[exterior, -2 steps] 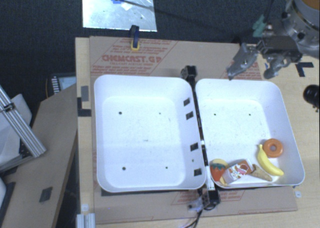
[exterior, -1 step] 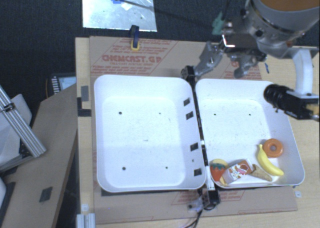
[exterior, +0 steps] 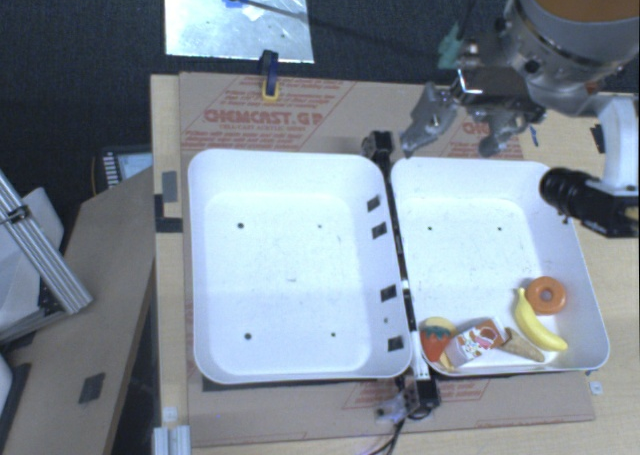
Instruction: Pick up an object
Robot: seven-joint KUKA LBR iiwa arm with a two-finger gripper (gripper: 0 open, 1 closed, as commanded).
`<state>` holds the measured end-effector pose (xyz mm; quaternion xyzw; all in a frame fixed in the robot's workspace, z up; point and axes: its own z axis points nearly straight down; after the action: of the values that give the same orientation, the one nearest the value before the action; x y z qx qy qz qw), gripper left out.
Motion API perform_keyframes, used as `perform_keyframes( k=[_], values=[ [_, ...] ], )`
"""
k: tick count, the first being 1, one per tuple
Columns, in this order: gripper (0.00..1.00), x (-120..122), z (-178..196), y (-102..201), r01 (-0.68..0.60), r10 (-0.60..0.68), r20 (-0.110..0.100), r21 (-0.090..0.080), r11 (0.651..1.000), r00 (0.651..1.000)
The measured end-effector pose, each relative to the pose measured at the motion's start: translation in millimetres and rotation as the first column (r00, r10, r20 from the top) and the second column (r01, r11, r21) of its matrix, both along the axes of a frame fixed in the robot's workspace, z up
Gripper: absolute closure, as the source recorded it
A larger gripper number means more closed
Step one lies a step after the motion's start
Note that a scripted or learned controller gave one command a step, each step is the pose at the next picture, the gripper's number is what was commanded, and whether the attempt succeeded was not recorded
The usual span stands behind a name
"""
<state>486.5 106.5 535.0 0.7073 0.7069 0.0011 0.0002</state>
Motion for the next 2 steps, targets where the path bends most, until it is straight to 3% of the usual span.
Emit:
perform_keyframes(
  k=[1,2],
  values=[
    [0.0,-0.7,-0.1,65.8,-0.011,0.011,0.0,0.001,1.0,1.0],
    [0.0,-0.1,-82.1,13.2,0.003,-0.003,-0.007,-0.003,1.0,1.0]
  ],
)
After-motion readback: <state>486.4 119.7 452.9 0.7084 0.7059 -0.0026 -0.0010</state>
